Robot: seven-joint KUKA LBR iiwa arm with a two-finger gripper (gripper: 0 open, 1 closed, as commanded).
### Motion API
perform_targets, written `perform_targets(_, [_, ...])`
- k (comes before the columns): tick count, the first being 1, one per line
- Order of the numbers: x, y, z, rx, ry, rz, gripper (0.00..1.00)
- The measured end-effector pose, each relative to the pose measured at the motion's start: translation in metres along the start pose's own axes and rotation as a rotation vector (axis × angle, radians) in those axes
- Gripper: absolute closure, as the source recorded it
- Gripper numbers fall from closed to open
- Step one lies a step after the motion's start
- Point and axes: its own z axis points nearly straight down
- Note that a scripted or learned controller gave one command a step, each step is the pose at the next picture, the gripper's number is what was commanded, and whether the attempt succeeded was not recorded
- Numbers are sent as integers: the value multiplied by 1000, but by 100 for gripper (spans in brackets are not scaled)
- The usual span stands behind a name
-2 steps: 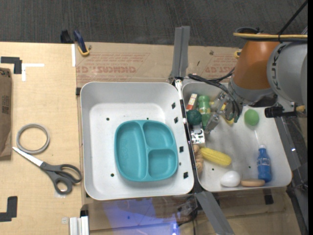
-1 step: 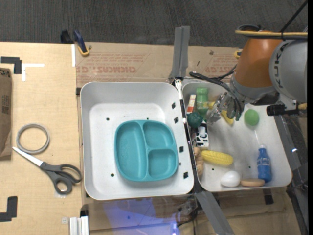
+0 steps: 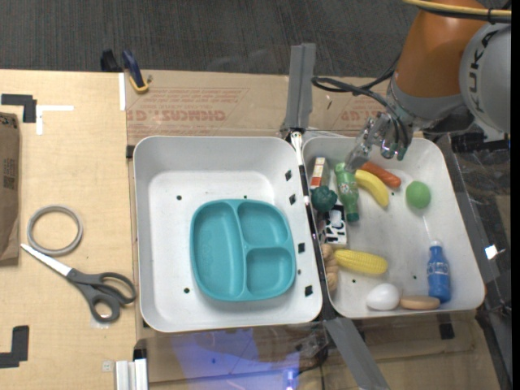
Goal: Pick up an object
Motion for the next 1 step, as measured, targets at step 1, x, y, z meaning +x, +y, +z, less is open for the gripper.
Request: perform_targets(1, [67, 16, 1, 1, 3, 144, 100])
